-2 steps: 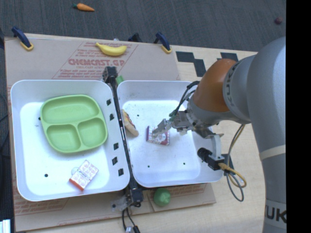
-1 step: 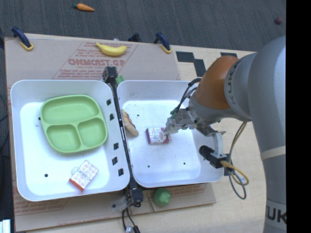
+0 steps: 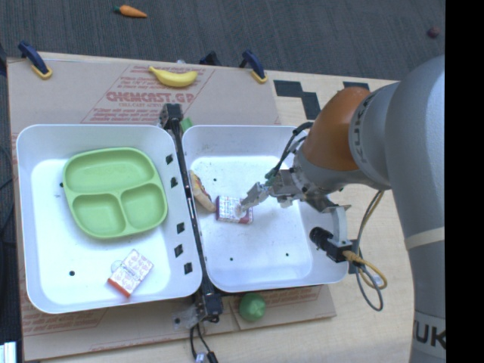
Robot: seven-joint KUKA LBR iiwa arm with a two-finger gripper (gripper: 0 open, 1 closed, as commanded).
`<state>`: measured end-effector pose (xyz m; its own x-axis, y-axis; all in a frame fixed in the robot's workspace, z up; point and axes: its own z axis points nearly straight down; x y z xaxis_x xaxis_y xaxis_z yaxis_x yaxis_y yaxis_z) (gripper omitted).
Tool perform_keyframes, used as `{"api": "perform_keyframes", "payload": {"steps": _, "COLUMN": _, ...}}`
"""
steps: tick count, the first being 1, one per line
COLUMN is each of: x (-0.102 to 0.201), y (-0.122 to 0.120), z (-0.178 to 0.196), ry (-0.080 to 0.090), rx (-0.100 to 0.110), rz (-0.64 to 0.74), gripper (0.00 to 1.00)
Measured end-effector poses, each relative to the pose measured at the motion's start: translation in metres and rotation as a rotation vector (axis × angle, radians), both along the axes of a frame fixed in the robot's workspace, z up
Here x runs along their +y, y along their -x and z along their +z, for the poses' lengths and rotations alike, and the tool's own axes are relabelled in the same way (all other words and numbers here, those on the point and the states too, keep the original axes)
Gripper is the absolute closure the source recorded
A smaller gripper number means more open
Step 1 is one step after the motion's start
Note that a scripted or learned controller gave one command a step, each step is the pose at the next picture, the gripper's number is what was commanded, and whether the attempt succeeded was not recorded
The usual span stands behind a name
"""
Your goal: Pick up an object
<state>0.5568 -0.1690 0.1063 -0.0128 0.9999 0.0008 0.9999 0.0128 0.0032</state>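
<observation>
The likeliest target is the small printed packet (image 3: pixel 229 209), pink and white, lying flat on the floor of the right bin (image 3: pixel 249 272), left of centre. Just beside it to the left, a tan, bread-like item (image 3: pixel 202 191) leans against the divider wall; whether the two touch is too fine to call. The gripper (image 3: pixel 250 197) sits at the packet's upper right edge, tips right on or at it, but you cannot tell from here whether it is spread or clamped, so don't count the packet as held. To do this step well, you want the tips straddling the packet's short side, pressed low enough to catch a flat thing, then closed before any lift. Watch that the push doesn't slide the packet into the bread-like item. Farther out, the left bin (image 3: pixel 34 278) holds a green divided plate (image 3: pixel 113 191) and a red-and-white carton (image 3: pixel 130 271).
</observation>
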Motion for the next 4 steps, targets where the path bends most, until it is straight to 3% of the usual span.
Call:
{"api": "perform_keyframes", "payload": {"steps": 1, "x": 0.0, "y": 0.0, "z": 0.01, "ry": 0.001, "rx": 0.001, "rz": 0.005, "gripper": 1.0}}
{"api": "perform_keyframes", "payload": {"steps": 2, "x": 0.0, "y": 0.0, "z": 0.01, "ry": 0.001, "rx": 0.001, "rz": 0.005, "gripper": 0.0}}
{"api": "perform_keyframes", "payload": {"steps": 3, "x": 0.044, "y": -0.063, "z": -0.015, "ry": 0.001, "rx": 0.006, "rz": -0.004, "gripper": 0.0}}
{"api": "perform_keyframes", "payload": {"steps": 4, "x": 0.012, "y": 0.031, "z": -0.015, "ry": 0.002, "rx": 0.008, "rz": -0.006, "gripper": 0.0}}
